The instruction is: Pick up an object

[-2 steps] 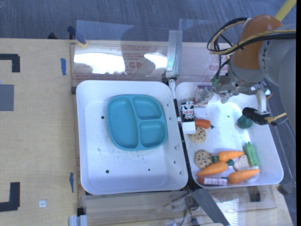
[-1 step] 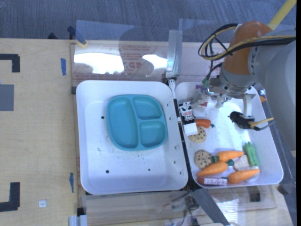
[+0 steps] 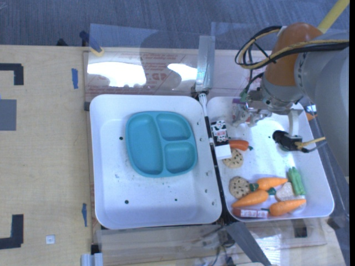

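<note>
My gripper (image 3: 247,115) hangs over the back left part of the right bin (image 3: 324,190), below the orange band of the arm. Just left of it and slightly nearer stands a small cow-print carton (image 3: 219,130). A small carrot (image 3: 239,144) lies in front of the gripper, with a white block (image 3: 223,151) and a cookie (image 3: 234,159) beyond it. I see nothing between the fingers.
The front of the right bin holds a second cookie (image 3: 239,186), three carrots (image 3: 272,183), a green vegetable (image 3: 296,180), a bread piece (image 3: 285,192) and a red-and-white packet (image 3: 250,213). A teal divided plate (image 3: 161,143) lies in the left bin (image 3: 111,193).
</note>
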`<action>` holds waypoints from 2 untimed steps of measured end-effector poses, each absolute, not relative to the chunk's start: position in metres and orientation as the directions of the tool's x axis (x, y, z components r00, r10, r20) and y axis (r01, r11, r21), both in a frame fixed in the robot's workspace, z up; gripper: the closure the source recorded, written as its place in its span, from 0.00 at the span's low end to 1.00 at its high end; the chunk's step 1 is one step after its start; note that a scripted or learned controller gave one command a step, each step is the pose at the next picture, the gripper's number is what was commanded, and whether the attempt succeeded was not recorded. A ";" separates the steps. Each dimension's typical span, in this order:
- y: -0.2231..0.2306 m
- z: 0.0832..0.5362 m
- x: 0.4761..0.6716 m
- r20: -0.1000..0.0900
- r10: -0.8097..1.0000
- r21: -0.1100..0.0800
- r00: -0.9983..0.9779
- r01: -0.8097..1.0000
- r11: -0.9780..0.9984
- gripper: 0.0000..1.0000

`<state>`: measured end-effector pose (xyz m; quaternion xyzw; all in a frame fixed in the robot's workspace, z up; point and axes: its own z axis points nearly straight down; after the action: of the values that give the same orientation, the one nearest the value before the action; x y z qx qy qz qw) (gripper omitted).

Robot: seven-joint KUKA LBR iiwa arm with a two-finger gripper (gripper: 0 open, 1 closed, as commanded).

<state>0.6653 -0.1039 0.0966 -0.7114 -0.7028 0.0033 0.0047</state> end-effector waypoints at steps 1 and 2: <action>-0.046 0.190 0.607 0.003 0.997 0.007 0.073 0.997 -0.073 1.00; -0.065 0.184 0.644 0.000 0.974 0.000 0.225 0.974 -0.225 1.00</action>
<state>0.6441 -0.0648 0.1842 -0.7826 -0.6226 0.0002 -0.0002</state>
